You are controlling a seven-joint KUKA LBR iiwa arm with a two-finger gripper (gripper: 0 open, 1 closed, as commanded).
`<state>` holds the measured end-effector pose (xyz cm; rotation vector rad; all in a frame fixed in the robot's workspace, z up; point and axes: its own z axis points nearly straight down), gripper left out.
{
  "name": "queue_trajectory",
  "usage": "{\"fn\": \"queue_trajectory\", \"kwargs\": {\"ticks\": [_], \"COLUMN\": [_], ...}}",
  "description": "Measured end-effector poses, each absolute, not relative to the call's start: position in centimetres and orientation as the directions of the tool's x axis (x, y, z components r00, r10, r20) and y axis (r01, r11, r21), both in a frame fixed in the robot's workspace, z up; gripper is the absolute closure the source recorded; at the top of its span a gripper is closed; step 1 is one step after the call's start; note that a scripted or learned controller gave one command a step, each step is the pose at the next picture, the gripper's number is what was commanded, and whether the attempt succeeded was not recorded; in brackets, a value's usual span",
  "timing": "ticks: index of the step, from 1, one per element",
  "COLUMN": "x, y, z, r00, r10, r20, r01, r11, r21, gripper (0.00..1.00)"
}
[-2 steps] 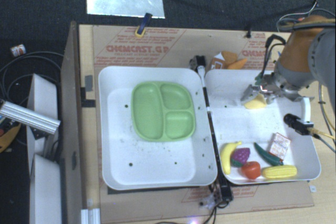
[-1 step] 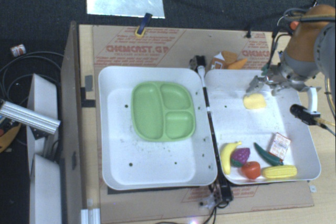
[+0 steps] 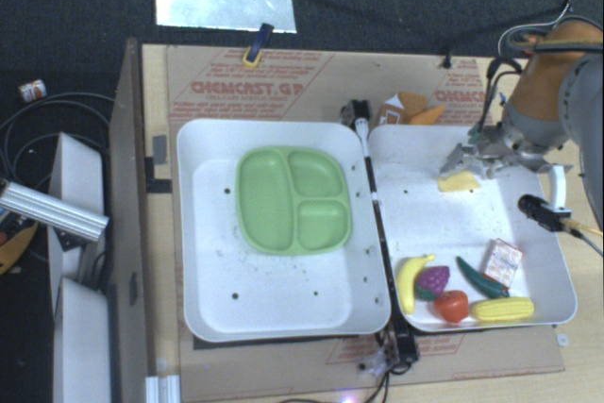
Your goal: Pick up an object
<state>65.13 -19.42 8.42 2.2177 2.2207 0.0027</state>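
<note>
Gripper [image 3: 469, 160]: finger state unclear, cannot tell.
Pale yellow wedge [image 3: 459, 182]: just below-left of the gripper, touching; long axis left-right.

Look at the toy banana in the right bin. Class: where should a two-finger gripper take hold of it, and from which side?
Grip the banana across its narrow middle, coming straight down from above. It lies flat, its long curve running up and down the view, so the fingers should close left to right. Its left side faces the bin wall and the purple grapes crowd its right, so clearance looks tight.
</note>
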Motion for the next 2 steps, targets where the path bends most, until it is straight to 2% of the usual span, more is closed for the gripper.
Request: {"fn": "queue_trajectory", "kwargs": {"ticks": [1, 2], "x": [64.0, 63.1], "y": [-20.7, -18.5], "z": [15.2, 11.2], "r00": [-0.001, -0.005], "r10": [1.000, 1.000], "r20": [-0.002, 0.001], "r01": [1.000, 1.000], "r11": [0.001, 0.005], "r21": [0.007, -0.001], "gripper": [0.00, 0.00]}}
